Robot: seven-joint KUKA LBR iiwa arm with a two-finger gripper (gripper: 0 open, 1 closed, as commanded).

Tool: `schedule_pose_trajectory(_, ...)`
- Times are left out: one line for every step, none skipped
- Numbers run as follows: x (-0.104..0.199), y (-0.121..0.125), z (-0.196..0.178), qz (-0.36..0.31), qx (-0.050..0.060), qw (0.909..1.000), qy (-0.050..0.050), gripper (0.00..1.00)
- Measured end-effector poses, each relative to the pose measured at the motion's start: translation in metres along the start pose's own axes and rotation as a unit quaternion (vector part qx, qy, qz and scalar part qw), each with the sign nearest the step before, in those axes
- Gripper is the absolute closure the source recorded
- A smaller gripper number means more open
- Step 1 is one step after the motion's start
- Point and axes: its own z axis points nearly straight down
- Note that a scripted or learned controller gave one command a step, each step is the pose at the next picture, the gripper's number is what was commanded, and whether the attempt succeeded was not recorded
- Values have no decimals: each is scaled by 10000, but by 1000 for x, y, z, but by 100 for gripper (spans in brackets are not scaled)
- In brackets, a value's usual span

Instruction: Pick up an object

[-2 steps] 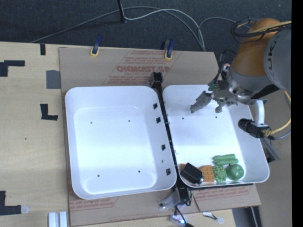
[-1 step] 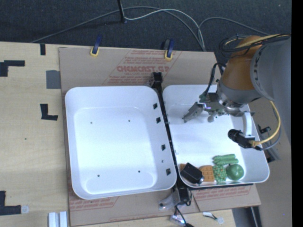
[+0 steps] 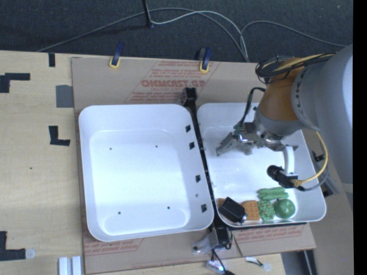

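Hovering over the right bin (image 3: 312,211), the gripper (image 3: 225,148) is reaching toward its bare middle with fingers looking spread, pinching nothing. Along that bin's near wall are lying the green objects (image 3: 276,202), orange block (image 3: 250,209) and black object (image 3: 232,209), clustered, awaiting a pick.

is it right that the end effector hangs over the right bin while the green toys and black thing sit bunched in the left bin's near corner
Not quite. In the camera view the green toys and the black thing lie in the right bin, along its near edge, not the left bin. The end effector does hang over the right bin.
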Motion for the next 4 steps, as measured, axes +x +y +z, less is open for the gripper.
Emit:
schedule_pose_trajectory(0, 1, -12, -2, -13, 10000, -2, 100)
schedule_pose_trajectory(2, 10, -70, -1, -36, 10000, -3, 100)
schedule_pose_trajectory(5, 19, -116, 0, -33, 10000, -2, 100)
schedule_pose_trajectory(4, 23, -178, 1, -40, 10000, -3, 100)
